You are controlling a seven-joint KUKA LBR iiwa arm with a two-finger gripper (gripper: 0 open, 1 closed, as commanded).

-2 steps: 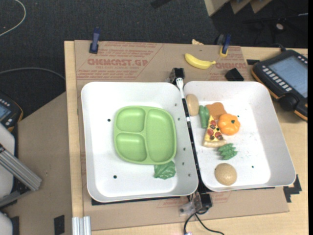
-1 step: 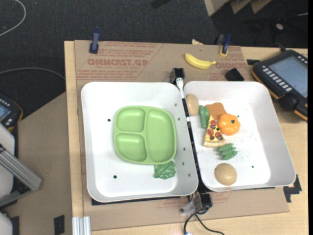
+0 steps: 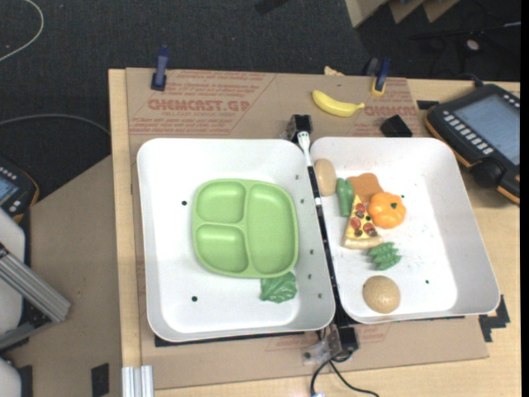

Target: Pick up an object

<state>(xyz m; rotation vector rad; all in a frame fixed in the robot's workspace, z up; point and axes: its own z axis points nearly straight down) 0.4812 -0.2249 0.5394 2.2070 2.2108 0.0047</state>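
Nothing is being lifted at this moment; the pick is not yet begun, and the choice of object is open. The likeliest targets are lying in the right bin (image 3: 442,180): an orange (image 3: 387,209) near its middle, touching a pizza slice (image 3: 360,226) below it and a brown piece (image 3: 364,184), perhaps bread, above. A green pod (image 3: 345,197) is lying beside the slice toward the bin's left wall, with a pale oval (image 3: 324,174) near the upper-left corner. A small leafy green (image 3: 383,255) is sitting under the slice, and a tan round (image 3: 381,294), possibly a potato, is resting alone near the bottom edge.

I cannot tell the state of the claw.

As a judgement, the tan round is offering the easiest grasp, since it is standing apart from the clutter; the orange would call for a descent clear of its neighbours.

The left bin (image 3: 161,222) is holding a green divided plate (image 3: 245,227) at its middle, and a second leafy piece (image 3: 278,288) is lying just below the plate's lower-right corner. A banana (image 3: 335,102) is lying on the bench behind the bins.
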